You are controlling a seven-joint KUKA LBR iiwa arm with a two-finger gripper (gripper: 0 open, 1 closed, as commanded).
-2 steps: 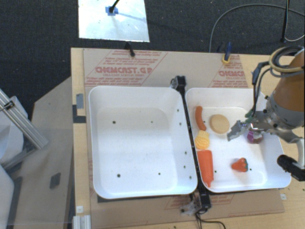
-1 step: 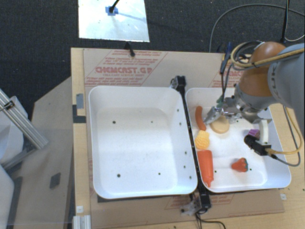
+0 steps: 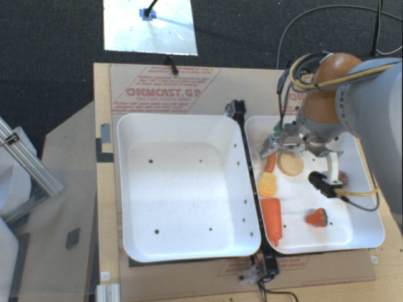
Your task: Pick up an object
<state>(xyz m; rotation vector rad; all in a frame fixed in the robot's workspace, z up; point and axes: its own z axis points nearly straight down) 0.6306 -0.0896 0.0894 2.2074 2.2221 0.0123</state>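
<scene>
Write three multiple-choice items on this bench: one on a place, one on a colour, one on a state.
1. Where does the carrot lie?
A. left bin
B. right bin
C. on the cardboard

2. What colour is the strawberry?
A. red
B. blue
C. green

3. How does the gripper stand?
A. over the right bin
B. over the left bin
C. off the bench

Key: 1 B, the carrot rests along the right bin's left wall. 2 A, it is red. 3 A, the gripper hangs above the round tan piece in the right bin.
</scene>
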